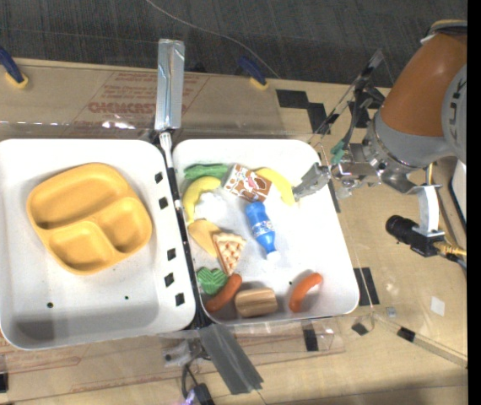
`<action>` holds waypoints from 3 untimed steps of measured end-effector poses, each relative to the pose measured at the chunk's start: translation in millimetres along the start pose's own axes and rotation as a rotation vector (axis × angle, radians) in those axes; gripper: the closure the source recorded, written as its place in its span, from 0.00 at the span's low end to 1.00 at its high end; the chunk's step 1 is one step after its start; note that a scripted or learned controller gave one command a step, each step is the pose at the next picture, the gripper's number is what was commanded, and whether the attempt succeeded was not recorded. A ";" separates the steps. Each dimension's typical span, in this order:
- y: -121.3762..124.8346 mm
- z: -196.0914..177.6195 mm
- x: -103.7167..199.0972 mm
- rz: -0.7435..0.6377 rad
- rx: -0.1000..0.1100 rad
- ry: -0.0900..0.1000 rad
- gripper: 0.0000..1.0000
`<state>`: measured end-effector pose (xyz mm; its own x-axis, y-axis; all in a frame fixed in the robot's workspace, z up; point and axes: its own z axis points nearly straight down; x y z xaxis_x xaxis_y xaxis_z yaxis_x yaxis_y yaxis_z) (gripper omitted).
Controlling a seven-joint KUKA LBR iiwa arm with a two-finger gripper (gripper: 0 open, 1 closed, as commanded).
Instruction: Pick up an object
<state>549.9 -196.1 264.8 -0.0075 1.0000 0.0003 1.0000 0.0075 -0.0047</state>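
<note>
The right bin (329, 251) holds a pile of toy food. A blue bottle (260, 226) lies in its middle, with a brown and white carton (247, 182) and a yellow banana (278, 184) just behind it. Another banana (191, 197) and a green piece (203, 173) lie at the bin's back left. A pizza slice (228, 249), a sausage (223, 294), a brown block (256, 301) and a red-orange sausage (305, 288) lie toward the front. My gripper (310, 180) hovers over the bin's back right rim, just right of the banana's end, with nothing seen in it.
The left bin (13, 310) holds a yellow divided tray (89, 216). A metal post (170, 83) stands behind the divider between the bins. The arm's grey and orange body (418, 99) and its cables hang over the bench to the right.
</note>
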 end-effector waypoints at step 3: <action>23.5 93.8 47.3 0.201 -0.005 0.001 0.00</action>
<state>572.5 -148.6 170.9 0.1920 0.9814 0.0007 0.9814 -0.1920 0.0000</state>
